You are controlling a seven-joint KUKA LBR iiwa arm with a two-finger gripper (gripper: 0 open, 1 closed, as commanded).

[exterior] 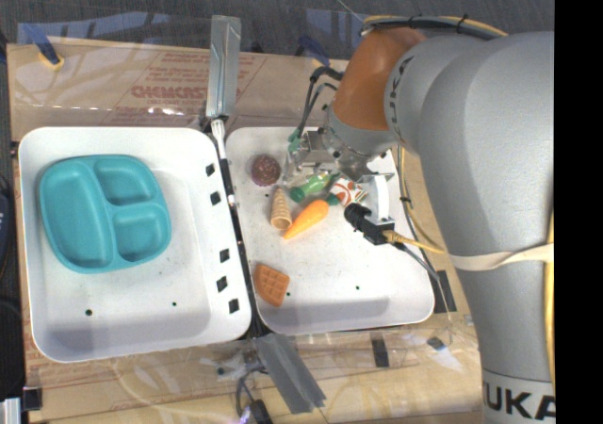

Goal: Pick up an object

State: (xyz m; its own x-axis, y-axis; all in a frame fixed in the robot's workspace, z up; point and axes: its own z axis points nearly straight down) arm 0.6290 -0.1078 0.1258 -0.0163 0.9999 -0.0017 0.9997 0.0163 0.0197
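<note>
Cardboard and clear plastic sheeting cover the bench under two shallow white bins, and the right bin [396, 304] serves as the landmark for everything else. Nearest the camera, at that bin's front left corner, lies a waffle [271, 284], flat and well apart from the other toys. Further in, around the bin's middle, an orange carrot [306, 220] lies at a slant with an ice-cream cone [281, 209] just beside it on the left. Beyond these, toward the bin's back, a dark red round piece [265, 168] sits alone, and to its right a green item [310, 187] and a red-and-white item [346, 193] are crowded under the gripper [311, 160], which hangs low over that cluster. Whether its fingers are spread or closed cannot be told from this angle, and nothing can be seen between them. To the left of the right bin, the other bin [57, 337] holds a teal divided tray [102, 210]. The step in hand looks like the descent onto the green item; the next move would call for closing squarely on it without nudging the carrot, then lifting straight up.
</note>
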